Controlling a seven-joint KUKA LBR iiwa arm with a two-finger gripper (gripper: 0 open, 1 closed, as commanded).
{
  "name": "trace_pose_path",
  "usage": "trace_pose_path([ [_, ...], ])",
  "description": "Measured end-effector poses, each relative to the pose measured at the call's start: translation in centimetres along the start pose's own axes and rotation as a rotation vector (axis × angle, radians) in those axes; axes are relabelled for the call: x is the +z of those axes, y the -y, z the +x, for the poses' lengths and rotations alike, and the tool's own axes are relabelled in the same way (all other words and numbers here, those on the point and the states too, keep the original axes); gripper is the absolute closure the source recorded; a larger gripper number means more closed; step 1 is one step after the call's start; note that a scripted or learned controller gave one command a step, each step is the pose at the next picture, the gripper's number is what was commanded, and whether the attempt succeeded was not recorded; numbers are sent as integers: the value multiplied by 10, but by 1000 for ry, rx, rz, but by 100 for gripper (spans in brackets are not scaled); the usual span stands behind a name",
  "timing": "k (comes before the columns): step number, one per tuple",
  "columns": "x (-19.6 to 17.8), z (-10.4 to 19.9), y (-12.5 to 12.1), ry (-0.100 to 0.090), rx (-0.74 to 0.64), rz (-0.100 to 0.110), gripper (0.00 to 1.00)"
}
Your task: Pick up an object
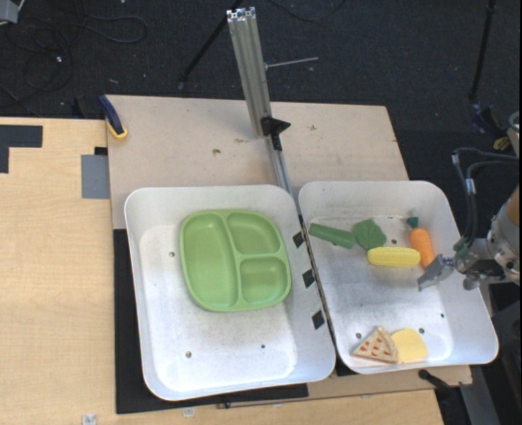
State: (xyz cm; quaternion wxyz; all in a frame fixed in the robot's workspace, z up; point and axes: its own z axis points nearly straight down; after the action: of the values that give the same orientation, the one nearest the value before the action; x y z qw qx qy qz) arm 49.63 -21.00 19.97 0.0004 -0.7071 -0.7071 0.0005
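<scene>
I found the gripper (440,273) low at the right bin's (473,326) right wall, just beside the toy carrot (422,244) and yellow corn cob (394,256), likely lining up on that cluster. I could not tell how its jaws stood; nothing showed between them. A green leafy piece (354,235) crowded the corn. Sandwich wedge (375,347) and yellow slice (410,344) lay nearer me; green divided plate (235,260) sat in the left bin (155,326).
</scene>
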Motion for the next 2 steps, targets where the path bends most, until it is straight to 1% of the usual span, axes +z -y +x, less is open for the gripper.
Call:
trace_pose_path([
  [1,44,2,-2,-3,0,6,0],
  [2,105,9,-6,-4,0,6,0],
])
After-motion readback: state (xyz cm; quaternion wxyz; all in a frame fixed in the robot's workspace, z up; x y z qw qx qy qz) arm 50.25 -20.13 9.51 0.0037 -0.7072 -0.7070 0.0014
